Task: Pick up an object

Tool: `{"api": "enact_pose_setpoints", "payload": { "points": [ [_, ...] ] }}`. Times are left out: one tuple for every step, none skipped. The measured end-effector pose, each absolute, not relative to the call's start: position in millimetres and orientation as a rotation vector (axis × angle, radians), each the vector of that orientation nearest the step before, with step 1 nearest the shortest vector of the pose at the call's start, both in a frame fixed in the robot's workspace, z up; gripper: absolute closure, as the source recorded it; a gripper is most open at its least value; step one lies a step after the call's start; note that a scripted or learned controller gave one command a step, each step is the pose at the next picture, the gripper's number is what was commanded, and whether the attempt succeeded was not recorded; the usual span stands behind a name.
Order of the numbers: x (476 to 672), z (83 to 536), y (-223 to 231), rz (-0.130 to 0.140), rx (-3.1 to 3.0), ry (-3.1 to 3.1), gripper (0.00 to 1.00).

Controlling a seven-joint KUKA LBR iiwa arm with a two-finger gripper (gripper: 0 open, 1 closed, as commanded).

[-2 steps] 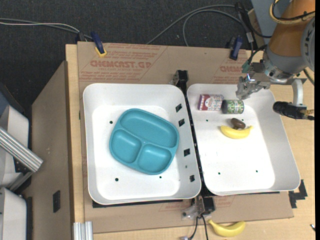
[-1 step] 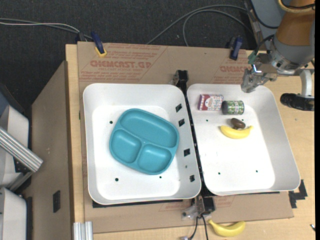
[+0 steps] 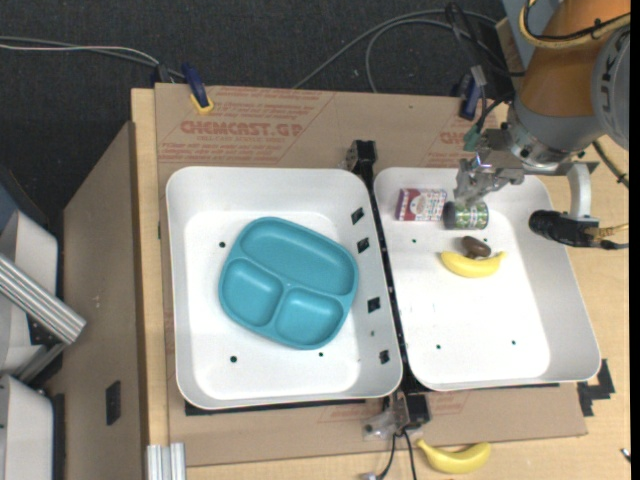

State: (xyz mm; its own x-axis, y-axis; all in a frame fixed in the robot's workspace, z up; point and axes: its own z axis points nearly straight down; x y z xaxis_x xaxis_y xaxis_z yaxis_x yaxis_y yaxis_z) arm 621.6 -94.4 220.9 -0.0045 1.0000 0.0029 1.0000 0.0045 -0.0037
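The gripper [image 3: 477, 183] sits in the upper right of the frame, over the upper part of the right bin [image 3: 540, 358], hanging from the grey wrist with its orange band above; whether it is spread or closed cannot be told from this angle. Directly beneath it, touching or nearly touching its tip, lies a small can [image 3: 467, 215] on its side with a greenish label; no object can be seen clasped by the gripper. Just left of the can lies a small pink and white box [image 3: 418, 205], flat on the bin floor near the upper left corner of that bin. Just below the can lies a yellow banana [image 3: 471, 263], curved upward at both ends, with a dark brown patch on its upper side; can and banana are near each other but apart.

Further left, the left bin [image 3: 195, 368] holds a teal divided plate [image 3: 288, 281] with three compartments, lying near its middle, slightly tilted in the frame. Both bins rest on a brown cardboard sheet [image 3: 250, 118]; a second banana [image 3: 455, 456] lies at the bottom edge of the frame, outside the bins, below the right bin's lower left corner.
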Motion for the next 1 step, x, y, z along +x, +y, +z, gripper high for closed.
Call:
{"api": "enact_pose_setpoints", "payload": {
  "points": [
    [585.4,223.4,-47.5,0.002,-2.212,-2.223,1.0]
  ]
}}
